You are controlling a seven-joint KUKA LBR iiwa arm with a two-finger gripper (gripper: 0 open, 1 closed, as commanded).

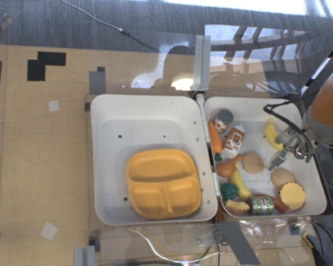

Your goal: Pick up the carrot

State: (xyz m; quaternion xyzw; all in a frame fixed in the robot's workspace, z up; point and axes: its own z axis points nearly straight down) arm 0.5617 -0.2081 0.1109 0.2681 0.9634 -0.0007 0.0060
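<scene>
Green can [262, 205] (label unreadable) | carrot [215, 137] at bin's left wall | tool [284, 153] open, holding nothing

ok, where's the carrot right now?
The carrot lies in the right bin, hard against its left wall, just left of the small carton. The gripper is across the bin from it.

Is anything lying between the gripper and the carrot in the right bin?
Yes. The gripper hangs at the bin's right side; the carrot lies along its left wall. Between them sit a small printed box and a tan round piece. From above, the carrot looks uncovered.
</scene>
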